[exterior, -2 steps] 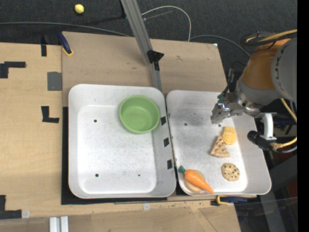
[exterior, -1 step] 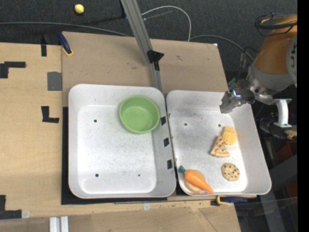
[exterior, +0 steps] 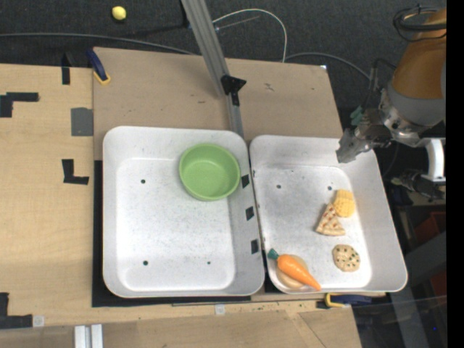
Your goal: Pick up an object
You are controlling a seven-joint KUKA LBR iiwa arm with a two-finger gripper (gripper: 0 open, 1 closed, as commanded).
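The tabletop (exterior: 167, 93) carries two shallow white bins side by side. The left bin (exterior: 130, 230) holds a green bowl (exterior: 209, 171) near its far right corner. The right bin (exterior: 290, 201) holds the small things a pick could aim at: a carrot (exterior: 297, 268) at its near left corner, lying on a slant with its green top toward the left bin and its tip toward the near edge; a wedge-shaped piece (exterior: 330, 222) and a yellow piece (exterior: 344, 203) touching each other toward the right edge; and a round cookie (exterior: 346, 257) near the near right corner.

The arm (exterior: 417, 71) comes in from the right, its orange band above the grey wrist, and slopes down to the pincer (exterior: 348, 148), which hangs over the far right corner of the right bin. Whether the pincer is wide or narrow cannot be told from this angle, and nothing is seen held in it.

The relation that matters: every candidate lies toward the near edge from the pincer. The yellow piece is closest, almost straight toward the near edge; the carrot is farthest, diagonally across the bin.
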